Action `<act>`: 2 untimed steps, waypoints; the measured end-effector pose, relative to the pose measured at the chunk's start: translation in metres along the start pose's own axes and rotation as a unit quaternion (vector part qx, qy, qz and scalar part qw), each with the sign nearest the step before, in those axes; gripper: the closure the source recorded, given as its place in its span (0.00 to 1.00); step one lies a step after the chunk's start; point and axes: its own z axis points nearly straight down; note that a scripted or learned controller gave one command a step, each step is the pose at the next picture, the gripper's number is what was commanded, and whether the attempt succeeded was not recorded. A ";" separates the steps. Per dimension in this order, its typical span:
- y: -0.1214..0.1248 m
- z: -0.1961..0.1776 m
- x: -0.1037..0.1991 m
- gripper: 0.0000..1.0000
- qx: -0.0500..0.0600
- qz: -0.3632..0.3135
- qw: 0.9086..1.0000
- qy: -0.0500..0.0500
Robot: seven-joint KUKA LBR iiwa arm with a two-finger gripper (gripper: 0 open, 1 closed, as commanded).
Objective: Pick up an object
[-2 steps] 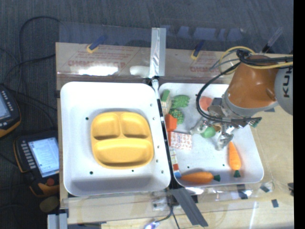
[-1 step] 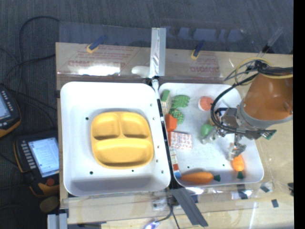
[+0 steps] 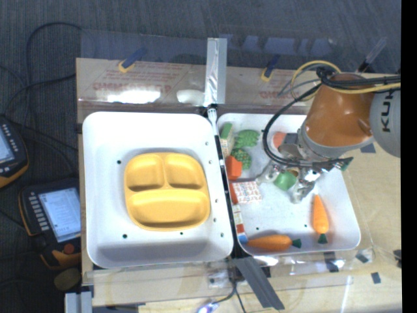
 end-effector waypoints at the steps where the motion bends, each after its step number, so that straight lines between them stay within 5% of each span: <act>1: 0.045 -0.004 0.064 0.00 0.003 -0.004 1.000 -0.004; 2: 0.028 -0.001 0.021 0.00 -0.001 -0.021 1.000 0.002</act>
